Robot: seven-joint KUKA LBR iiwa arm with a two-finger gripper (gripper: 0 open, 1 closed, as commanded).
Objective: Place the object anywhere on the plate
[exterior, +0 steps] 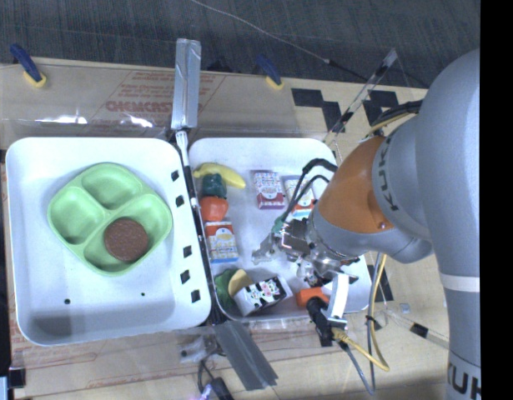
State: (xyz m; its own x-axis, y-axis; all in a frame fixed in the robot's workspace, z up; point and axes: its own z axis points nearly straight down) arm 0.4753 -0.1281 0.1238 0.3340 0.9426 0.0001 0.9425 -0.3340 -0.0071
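Reaching into the right bin point(239, 152), your arm had its gripper point(310, 261) low among the items there; whether it was wide or closed on anything, you could not tell. A brown disc point(126, 238) already sat on the green plate point(89, 198) in the left bin point(39, 307). You were likely at the picking step; next you needed a sure grasp, then a lift across the divider.

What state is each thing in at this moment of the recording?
Green plate: flat in the left bin, a brown disc in its near compartment.
Banana: lying at the right bin's far left.
Bottle: lying on its side along the divider.
Red packet: lying flat.
Black-and-white carton: tipped over near the front wall.
Hand: low over the right bin, grip unclear.
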